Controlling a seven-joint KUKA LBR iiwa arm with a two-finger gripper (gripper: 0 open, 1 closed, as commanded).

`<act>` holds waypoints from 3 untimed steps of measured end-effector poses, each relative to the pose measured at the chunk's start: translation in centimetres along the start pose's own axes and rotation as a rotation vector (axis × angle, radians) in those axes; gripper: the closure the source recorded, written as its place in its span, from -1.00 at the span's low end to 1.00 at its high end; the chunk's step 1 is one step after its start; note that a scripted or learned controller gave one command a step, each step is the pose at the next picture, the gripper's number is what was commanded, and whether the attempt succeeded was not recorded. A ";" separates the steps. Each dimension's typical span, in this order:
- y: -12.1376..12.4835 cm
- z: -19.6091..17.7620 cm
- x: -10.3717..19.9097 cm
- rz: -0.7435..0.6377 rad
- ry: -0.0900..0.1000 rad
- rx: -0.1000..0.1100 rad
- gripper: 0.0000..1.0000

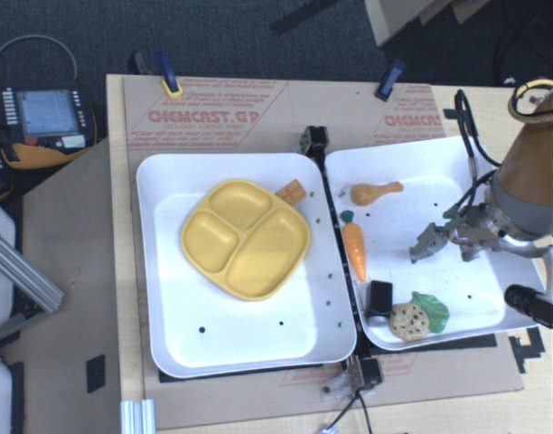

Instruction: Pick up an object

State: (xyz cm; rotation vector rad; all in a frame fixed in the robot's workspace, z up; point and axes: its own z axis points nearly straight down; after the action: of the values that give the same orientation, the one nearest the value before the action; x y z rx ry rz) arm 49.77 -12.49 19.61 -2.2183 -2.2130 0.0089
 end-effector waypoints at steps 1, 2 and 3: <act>0.2 -0.4 0.0 -0.002 -0.002 -0.009 -1.00; 0.0 5.6 -0.1 -0.002 -0.001 -0.008 -1.00; 0.1 10.5 -0.1 0.000 -0.001 -0.010 -1.00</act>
State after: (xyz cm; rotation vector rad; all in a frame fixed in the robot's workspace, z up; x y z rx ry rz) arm 49.78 -12.56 9.07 -2.2235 -2.2180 -0.0009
